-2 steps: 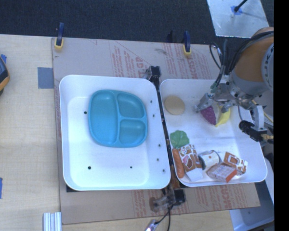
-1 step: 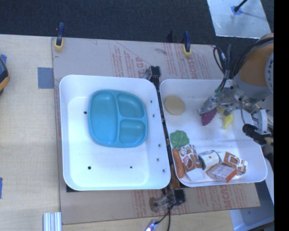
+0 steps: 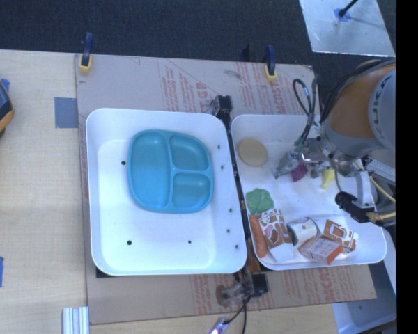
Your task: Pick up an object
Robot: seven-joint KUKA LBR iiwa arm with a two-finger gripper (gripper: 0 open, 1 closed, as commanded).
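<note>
Camera view from above the bench, looking down at a slant on 2 shallow white bins side by side on a brown cardboard sheet (image 3: 188, 82).

Left bin (image 3: 104, 186): 1 blue divided plate (image 3: 171, 171) with 3 compartments, lying flat toward the far half.

Right bin (image 3: 265, 127): several small objects.
- round tan disc (image 3: 252, 152), near the far left corner, flat on the floor
- green leafy piece (image 3: 259, 200), beside the bin's left wall
- orange carrot (image 3: 258, 236), along the left wall, just below the green piece
- brown-and-white printed packet (image 3: 273, 225), touching the carrot's right side
- white cup with dark opening (image 3: 304, 229), tipped on its side, just right of the packet
- orange-and-white carton (image 3: 332, 239), at the near right, touching the cup
- small purple piece (image 3: 298, 172) and small yellow piece (image 3: 327, 179), just under the gripper

Grey arm with orange band (image 3: 359, 110), reaching in from the right, over the right bin's far right part. Gripper (image 3: 301, 160), low over the bin floor, between the tan disc and the yellow piece, right next to the purple piece. Finger spread too cluttered by metal parts and cables to judge: cannot tell whether open or closed, nor whether anything is clasped. Purple piece close against the gripper tip, contact unclear.

Blue clamps (image 3: 86, 51) at the cardboard's far edge.
</note>
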